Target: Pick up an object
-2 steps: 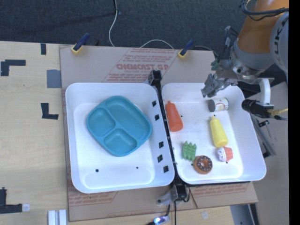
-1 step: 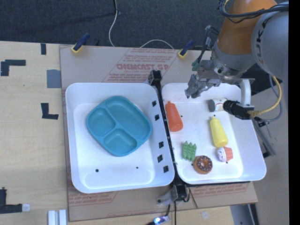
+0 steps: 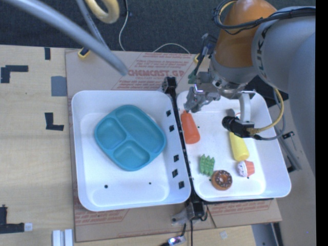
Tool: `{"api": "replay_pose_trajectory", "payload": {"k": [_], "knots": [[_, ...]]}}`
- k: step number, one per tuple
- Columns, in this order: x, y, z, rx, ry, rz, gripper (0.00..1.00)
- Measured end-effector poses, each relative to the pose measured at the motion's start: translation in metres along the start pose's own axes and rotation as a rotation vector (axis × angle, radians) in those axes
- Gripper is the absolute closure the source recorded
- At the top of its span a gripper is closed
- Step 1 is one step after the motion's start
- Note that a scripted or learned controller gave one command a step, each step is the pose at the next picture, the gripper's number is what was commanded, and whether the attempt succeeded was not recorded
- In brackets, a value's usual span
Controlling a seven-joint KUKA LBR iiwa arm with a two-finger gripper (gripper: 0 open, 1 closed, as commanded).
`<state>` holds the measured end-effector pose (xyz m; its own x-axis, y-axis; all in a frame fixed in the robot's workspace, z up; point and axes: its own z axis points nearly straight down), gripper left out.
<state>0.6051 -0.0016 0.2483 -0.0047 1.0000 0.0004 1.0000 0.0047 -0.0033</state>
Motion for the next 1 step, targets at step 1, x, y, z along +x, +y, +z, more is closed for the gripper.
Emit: {"api": "replay_pose_trajectory", "payload": {"k": [1], "knots": [[0.0504,-0.0210,0.0121,0.001,0.001,-0.001,1.00]]}}
